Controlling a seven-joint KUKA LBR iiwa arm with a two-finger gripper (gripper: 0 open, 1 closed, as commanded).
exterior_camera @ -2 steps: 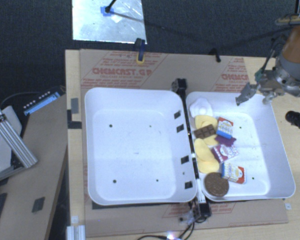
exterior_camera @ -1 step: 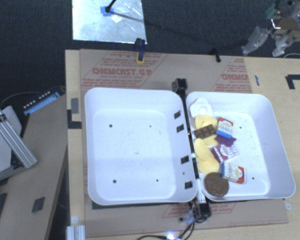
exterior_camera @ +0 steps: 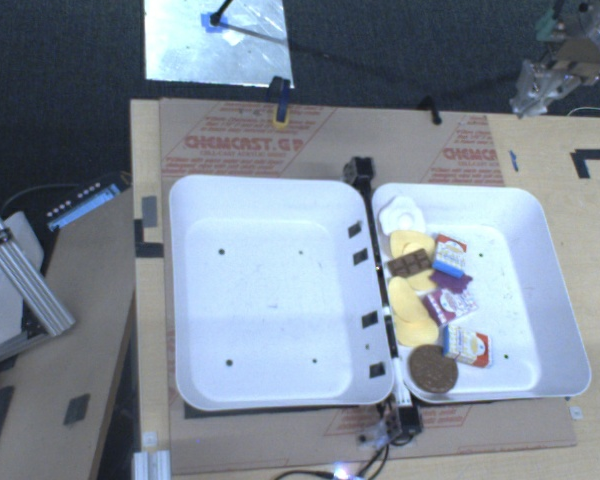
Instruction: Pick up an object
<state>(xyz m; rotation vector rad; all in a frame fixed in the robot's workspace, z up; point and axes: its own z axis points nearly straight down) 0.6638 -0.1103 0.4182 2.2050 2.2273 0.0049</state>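
The gripper (exterior_camera: 542, 80) hangs up at the far right corner, above the tan worktop (exterior_camera: 540, 148) and well apart from both bins, and whether it is open or closed I cannot tell. Down in the right shallow white bin (exterior_camera: 540, 268), the objects crowd its left side: a round brown cookie (exterior_camera: 433, 370) at the near corner, pale yellow discs (exterior_camera: 412, 303), a small dark chocolate-like block (exterior_camera: 410, 263) and colourful packets beside them. The left shallow white bin (exterior_camera: 270, 288) sits alongside.
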